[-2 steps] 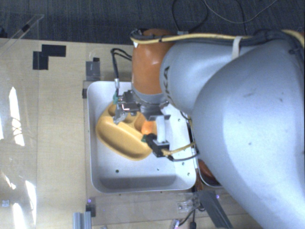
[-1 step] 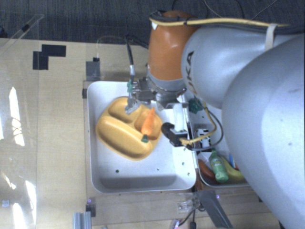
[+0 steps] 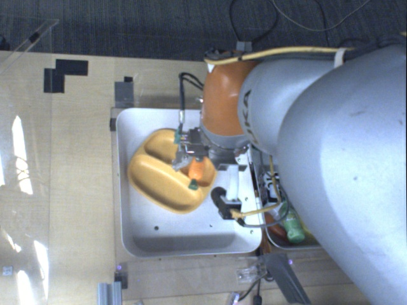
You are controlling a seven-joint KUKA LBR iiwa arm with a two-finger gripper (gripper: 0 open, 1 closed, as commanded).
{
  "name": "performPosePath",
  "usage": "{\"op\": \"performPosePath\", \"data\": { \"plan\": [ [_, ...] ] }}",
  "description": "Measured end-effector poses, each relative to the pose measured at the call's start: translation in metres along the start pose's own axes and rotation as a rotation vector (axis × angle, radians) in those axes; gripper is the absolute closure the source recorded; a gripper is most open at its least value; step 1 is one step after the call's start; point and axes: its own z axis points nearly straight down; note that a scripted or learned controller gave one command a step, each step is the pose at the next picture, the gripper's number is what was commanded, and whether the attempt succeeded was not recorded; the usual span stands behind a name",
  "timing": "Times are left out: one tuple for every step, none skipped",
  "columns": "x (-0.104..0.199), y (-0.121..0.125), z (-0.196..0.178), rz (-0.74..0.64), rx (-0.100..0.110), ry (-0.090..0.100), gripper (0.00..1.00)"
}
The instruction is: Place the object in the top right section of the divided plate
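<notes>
Yellow divided plate [image 3: 166, 178] lies in the left bin [image 3: 143, 234]; I see the tool [image 3: 191, 159] directly over its right edge, an orange object [image 3: 201, 170] (carrot-like) just beneath; grip state unreadable.

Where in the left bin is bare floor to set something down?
Bare floor runs along the left bin's near wall, below the yellow plate. The upper right is crowded: the claw and an orange object sit over the plate.

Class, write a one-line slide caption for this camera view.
Claw over yellow divided plate in the left white bin, an orange object beside it.
</notes>
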Motion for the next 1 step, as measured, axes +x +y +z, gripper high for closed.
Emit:
{"op": "performPosePath", "data": {
  "plan": [
    [-0.0441, 0.0425, -0.1449, -0.067, -0.005, 0.0, 0.0]
  ]
}}
